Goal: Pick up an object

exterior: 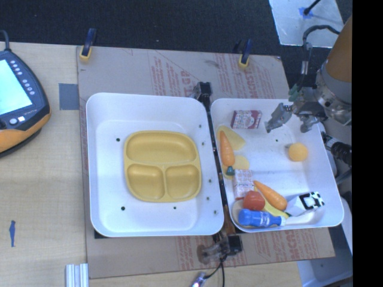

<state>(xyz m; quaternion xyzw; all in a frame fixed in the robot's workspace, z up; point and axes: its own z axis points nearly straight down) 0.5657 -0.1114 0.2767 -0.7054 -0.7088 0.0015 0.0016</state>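
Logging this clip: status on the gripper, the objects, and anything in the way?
Gripper open, hovering over right bin, holding nothing. Orange ball nearest, just below it, lying free. Nothing blocking it; small packet off to the side.

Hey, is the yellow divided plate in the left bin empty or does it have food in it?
Empty: all three compartments of the yellow plate show bare surface.

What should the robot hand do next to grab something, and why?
Probably lower the gripper toward the orange ball. The gripper hangs open above the right bin with nothing between its fingers, and the ball lies alone just below it in the view, apart from the cluttered toys, so it looks like the easiest thing to reach.
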